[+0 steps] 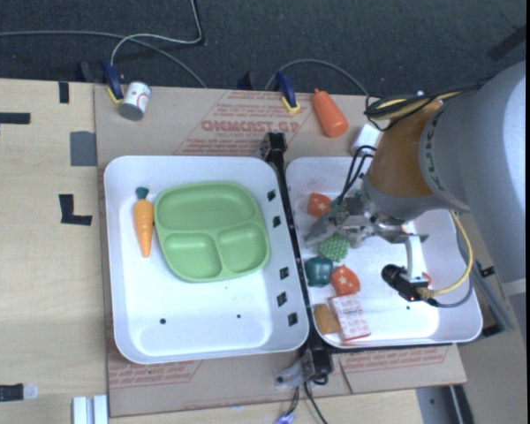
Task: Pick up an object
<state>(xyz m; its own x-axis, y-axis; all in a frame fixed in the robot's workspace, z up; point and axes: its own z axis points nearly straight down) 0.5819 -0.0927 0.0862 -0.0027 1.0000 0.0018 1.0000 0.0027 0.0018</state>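
Right bin [450, 329], end effector [329, 228] down low near the bin's left wall, right above a green checkered block [334, 247] and just below a small red-orange piece [318, 205]. Can't tell if open or clenched, and nothing clearly seen held. Teal piece [318, 271] and another red piece [345, 281] just below the block, snack packet [349, 317] by the front edge. Pretty crowded on that left side, more bare floor toward the right. Left bin [124, 307] with green tray [214, 230] and toy carrot [143, 225].
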